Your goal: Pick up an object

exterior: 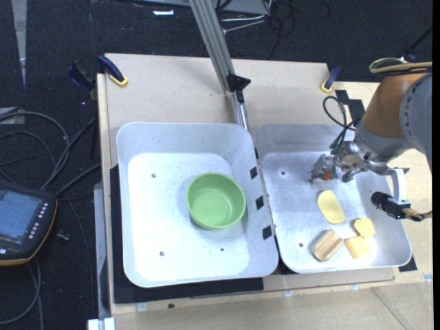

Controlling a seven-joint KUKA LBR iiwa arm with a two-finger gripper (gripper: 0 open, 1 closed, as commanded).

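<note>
My gripper hangs low over the upper middle of the right bin, reaching in from the right. Just below it lies a yellow oval piece, a short way off the gripper. Further toward the bin's front sit a small yellow block, a tan roll and another yellow block. A small reddish spot shows at the gripper's tip; I cannot make out what it is.
A green bowl stands in the middle of the left bin. A grey pole slants down to the ridge between the bins. Cables run along the arm's wrist at the right.
</note>
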